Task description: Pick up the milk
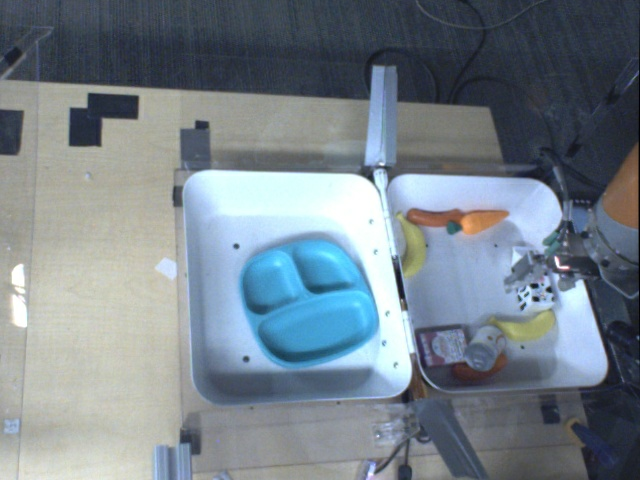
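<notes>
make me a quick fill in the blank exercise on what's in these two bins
1. The blue divided tray lies in the ____ bin.
2. The carrot lies along the right bin's ____ wall.
3. The number of bananas in the right bin is ____.
4. The gripper hangs over the ____ bin.

Missing words: left; far; two; right

Bins and their extras
Blue divided tray [308, 301] in left bin [215, 268]; carrot [460, 220], two bananas [412, 245] [527, 326] in right bin [580, 368].
</notes>
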Tool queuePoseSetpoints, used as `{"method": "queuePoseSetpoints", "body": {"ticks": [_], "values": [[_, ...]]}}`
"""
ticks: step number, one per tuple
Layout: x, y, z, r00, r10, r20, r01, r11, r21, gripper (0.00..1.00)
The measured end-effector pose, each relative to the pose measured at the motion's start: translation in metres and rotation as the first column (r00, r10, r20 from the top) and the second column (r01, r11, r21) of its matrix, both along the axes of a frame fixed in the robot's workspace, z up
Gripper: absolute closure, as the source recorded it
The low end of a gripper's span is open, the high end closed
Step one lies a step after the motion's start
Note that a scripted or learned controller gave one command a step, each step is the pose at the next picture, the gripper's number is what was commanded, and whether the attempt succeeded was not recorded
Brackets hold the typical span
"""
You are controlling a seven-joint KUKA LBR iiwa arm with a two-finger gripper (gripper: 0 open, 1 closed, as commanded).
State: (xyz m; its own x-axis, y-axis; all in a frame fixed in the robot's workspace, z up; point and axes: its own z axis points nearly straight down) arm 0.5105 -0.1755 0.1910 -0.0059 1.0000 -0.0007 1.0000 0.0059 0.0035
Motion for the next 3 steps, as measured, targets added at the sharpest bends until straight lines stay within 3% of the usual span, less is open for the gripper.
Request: {"method": "queuePoseSetpoints", "body": {"ticks": [1, 2, 3], "values": [[0.032, 0.018, -0.077, 0.986, -0.163, 0.028, 0.163, 0.987, 0.000, 0.00], [0.032, 0.020, -0.067, 0.987, -0.161, 0.028, 0.161, 0.987, 0.001, 1.00], [-0.008, -0.026, -0.078, 0.977, -0.215, 0.000, 0.215, 0.977, 0.000, 1.00]]}}
